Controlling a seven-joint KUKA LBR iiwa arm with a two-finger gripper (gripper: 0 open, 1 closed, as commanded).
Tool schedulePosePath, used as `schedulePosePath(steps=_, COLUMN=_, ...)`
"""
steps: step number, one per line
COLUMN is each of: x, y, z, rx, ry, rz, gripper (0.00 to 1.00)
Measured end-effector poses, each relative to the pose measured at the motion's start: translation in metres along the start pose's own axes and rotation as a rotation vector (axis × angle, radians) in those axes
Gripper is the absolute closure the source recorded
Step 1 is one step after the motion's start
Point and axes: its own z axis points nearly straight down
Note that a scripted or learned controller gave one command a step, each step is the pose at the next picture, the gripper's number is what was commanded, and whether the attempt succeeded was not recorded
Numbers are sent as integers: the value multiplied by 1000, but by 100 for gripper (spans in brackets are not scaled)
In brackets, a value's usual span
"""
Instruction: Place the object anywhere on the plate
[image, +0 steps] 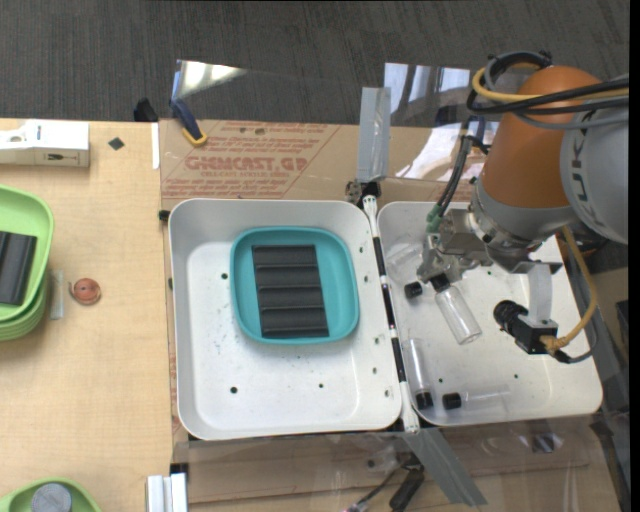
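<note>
The arm (545, 140) comes in from the right over the right bin (575, 395), and its orange band and grey wrist cover much of that bin's far half. The gripper (440, 272) hangs below the wrist, just right of the seam between the two bins. Its fingers are lost among dark fittings and glare, so I cannot tell whether they are spread or closed.

Just beside the gripper, toward the near side, a small clear bottle with a dark cap (455, 310) lies tilted on the right bin's floor. Whether the fingers touch it cannot be made out. The bottle's clear body nearly blends into the white floor.

Left of the seam, the left bin (200, 400) holds a teal plate (242, 300) with a dark ribbed insert (290, 290) at its middle. The bottle is well apart from the plate, across the seam.

Behind the left bin lies a cardboard sheet (255, 160) with red printing; the large word looks like "CHEMCAST", though the rest is too blurred to read.

Far left of the plate, green dishes (28, 235) are cut off by the picture's edge.
</note>
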Motion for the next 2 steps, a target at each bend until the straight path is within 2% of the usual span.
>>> schedulePosePath(steps=1, x=60, y=38, z=28, rx=1, ry=-1, rz=-18, gripper=100)
schedulePosePath(steps=2, x=113, y=46, z=33, rx=0, ry=-1, rz=-103, gripper=100)
